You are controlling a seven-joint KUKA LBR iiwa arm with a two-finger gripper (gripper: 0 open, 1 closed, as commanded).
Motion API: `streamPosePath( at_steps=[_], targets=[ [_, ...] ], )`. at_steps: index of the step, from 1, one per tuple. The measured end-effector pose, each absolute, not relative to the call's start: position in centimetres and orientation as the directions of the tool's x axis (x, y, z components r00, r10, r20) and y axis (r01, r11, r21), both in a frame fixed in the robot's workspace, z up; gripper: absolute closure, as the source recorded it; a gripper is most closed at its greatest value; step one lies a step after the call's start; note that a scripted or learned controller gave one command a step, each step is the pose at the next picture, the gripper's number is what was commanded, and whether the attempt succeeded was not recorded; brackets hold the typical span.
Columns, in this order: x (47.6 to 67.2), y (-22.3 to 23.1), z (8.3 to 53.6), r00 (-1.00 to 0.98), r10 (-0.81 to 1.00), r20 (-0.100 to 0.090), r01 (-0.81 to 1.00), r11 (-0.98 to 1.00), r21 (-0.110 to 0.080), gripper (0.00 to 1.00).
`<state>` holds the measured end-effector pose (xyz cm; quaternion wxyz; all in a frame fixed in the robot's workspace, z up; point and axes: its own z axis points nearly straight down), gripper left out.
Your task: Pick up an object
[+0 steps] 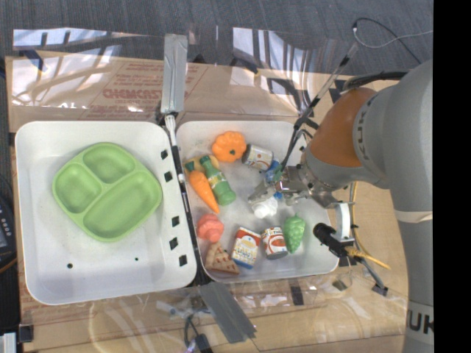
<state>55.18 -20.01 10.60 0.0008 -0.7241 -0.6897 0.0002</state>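
My gripper sits low in the right bin, over a small white rounded object; I cannot tell how the gripper is set. Around it: lumpy green grapes, a small can, a printed carton, a pink piece, a tapered carrot, a green bottle, a ribbed orange pumpkin. Left bin: a glossy green divided plate. Cardboard lies beyond the bins.
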Motion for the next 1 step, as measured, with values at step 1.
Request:
streamPosePath(
  at_steps=[1],
  targets=[
    [52.29, -20.51, 16.88, 0.076, 0.997, 0.001, 0.997, -0.076, -0.002, 0.0]
  ],
)
